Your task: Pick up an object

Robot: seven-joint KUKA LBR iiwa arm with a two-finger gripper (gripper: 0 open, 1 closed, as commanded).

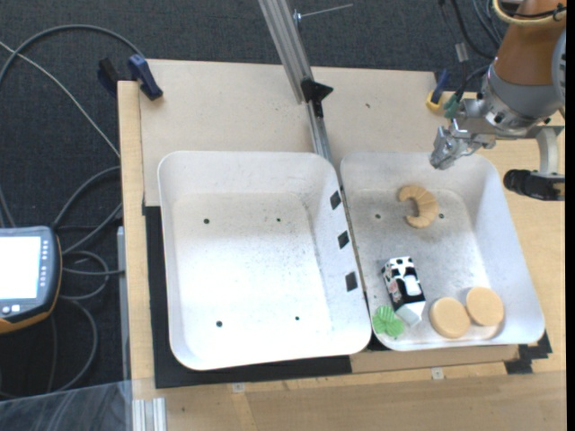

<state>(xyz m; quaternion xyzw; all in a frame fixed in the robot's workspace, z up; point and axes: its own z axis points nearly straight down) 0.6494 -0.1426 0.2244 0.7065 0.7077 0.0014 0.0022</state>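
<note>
The right bin (503, 232) holds a tan crescent-shaped piece (419, 205) near its back, a black-and-white carton (404, 285) near the front, a small green item (389, 321) at the front left corner, and two round tan discs (451, 317) (485, 305) at the front right. My gripper (443, 155) hangs above the bin's back rim, up and to the right of the crescent piece. Nothing shows between its fingers.
The left bin (180, 205) stands beside the right one, a metal divider with black clips (342, 239) between them. A slanted aluminium bar (283, 30) crosses the back. Blue clamps (144, 74) and cables lie around the bench's edges; a pendant screen (22, 272) sits far left.
</note>
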